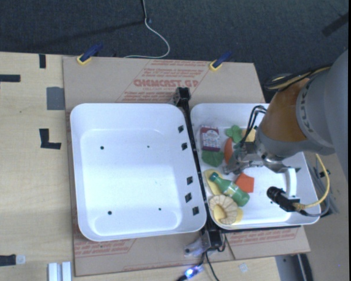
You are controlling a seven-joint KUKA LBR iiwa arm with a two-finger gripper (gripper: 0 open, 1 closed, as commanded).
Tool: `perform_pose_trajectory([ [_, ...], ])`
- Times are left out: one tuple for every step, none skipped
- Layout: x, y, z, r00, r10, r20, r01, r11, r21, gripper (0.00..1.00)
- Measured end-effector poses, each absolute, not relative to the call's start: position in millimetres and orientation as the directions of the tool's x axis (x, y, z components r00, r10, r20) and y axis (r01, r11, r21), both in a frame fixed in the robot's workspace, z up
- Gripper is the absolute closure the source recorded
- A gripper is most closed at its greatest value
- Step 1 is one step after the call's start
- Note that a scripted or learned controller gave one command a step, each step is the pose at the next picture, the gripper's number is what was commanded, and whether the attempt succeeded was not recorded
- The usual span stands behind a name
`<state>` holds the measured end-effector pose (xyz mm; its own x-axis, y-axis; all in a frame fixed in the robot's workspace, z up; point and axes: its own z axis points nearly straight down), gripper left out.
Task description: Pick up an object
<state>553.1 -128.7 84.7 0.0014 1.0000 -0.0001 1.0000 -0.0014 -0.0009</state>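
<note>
The right bin [281,216] holds several small items: a dark red box [210,137], a green piece [211,158] below it, a green leafy item [234,133], an orange-red piece [229,150], a green bottle [227,188], an orange block [244,183], a yellow item [211,176] and a tan scalloped item [224,206]. My gripper [238,163] is low in the right bin, among the orange-red piece, the bottle and the orange block. The wrist hides what lies under it.
The left bin [131,168] sits beside the right one, with a black clip divider [189,157] between them. Both rest on a cardboard sheet [158,81] on the wooden bench. The arm's orange band [284,119] hangs over the right bin's far right side.
</note>
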Motion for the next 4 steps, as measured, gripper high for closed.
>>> perform_pose_trajectory([
  [490.6, -147.8, 85.9, 0.004, 1.0, -0.001, 1.0, -0.004, 0.001, 1.0],
  [561.0, -121.0, 85.1, -0.005, 1.0, -0.001, 1.0, 0.005, 0.003, 1.0],
  [628.8, -106.6, 84.2, -0.004, 1.0, -0.001, 1.0, 0.004, 0.003, 1.0],
  [620.1, -133.0, 215.7, 0.0, 1.0, -0.004, 1.0, 0.0, 0.011, 1.0],
])
